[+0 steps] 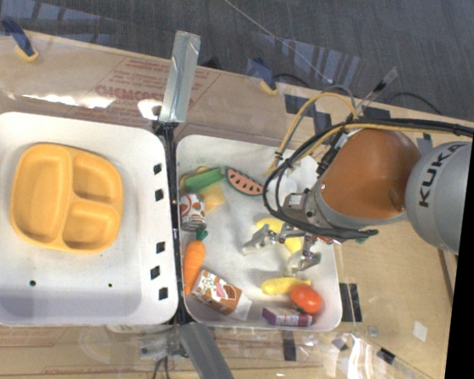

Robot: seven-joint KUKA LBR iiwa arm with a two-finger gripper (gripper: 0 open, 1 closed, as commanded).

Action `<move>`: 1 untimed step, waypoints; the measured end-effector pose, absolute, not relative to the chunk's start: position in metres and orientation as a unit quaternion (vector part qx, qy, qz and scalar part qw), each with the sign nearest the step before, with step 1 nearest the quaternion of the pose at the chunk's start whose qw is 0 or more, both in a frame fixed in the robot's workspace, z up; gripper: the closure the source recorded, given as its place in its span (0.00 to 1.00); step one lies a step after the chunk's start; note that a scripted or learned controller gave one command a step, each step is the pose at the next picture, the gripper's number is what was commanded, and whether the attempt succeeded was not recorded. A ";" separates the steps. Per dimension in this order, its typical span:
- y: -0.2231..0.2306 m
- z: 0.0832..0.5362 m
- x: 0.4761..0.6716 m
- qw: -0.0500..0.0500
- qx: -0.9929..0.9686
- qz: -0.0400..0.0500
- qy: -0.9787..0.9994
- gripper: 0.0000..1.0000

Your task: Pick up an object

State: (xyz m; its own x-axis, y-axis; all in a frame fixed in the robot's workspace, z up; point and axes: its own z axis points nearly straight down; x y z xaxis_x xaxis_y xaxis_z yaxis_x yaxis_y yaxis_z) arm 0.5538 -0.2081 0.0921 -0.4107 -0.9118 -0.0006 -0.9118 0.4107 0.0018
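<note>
My hand (282,243) hangs inside the right-hand shallow white bin (250,156), fingers spread apart and grasping nothing, just above a small yellow plastic piece (268,226) near the bin's middle. That piece is partly hidden under my fingers, so I cannot tell its full shape; it looks smooth, rounded and light.

The risk I judge greatest is a slipped grip: a slick, curved toy could squirt sideways as I clench. Crowding is the other worry. A yellow banana-shaped toy (283,285) and a red-orange tomato-like ball (307,299) lie nearer the bin's front wall, and my fingers could nudge them or pinch two things at once.

Along the bin's left wall sit an orange plastic carrot (194,262), a small printed can (192,210) and a green vegetable toy (204,178), well apart from my hand.
</note>
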 end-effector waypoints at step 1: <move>-0.206 0.103 0.556 -0.001 0.545 0.000 -0.838 1.00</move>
